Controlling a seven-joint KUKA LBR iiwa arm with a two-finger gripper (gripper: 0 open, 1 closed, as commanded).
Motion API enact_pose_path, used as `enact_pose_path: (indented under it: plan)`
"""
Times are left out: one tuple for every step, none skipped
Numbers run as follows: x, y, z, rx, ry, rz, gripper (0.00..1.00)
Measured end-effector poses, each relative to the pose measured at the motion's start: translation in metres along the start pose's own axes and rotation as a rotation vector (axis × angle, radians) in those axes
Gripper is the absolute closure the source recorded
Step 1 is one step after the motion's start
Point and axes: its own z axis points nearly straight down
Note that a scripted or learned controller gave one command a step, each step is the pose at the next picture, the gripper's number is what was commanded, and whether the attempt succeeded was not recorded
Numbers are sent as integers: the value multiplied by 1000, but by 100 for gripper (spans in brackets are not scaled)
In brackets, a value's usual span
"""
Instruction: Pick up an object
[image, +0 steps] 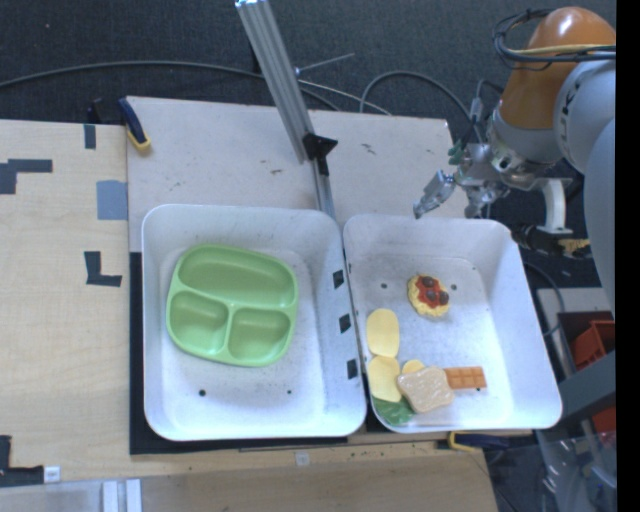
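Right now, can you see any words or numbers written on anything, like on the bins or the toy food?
None: no word, number or brand can be read anywhere.
The green divided plate in the left bin is plain.
The toy food in the right bin has no lettering; the red marks on the small round pizza are toppings.
The grey and black tape patches on the bench are blank.

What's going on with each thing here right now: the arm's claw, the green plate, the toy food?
gripper: above the right bin's far rim, nothing between its fingers
green divided plate: flat in the left bin, right side up, compartments bare
pizza piece: lying alone mid right bin
yellow slices: lying along the right bin's left wall
bread slice: lying beside the waffle bar
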Motion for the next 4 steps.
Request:
enact_pose_path:
  plan:
    - [0, 0, 0, 0, 0, 1, 0]
    - [8, 0, 61, 6, 1, 0, 0]
    - [7, -1, 105, 4, -1, 1, 0]
    - [6, -2, 129, 13, -1, 3, 0]
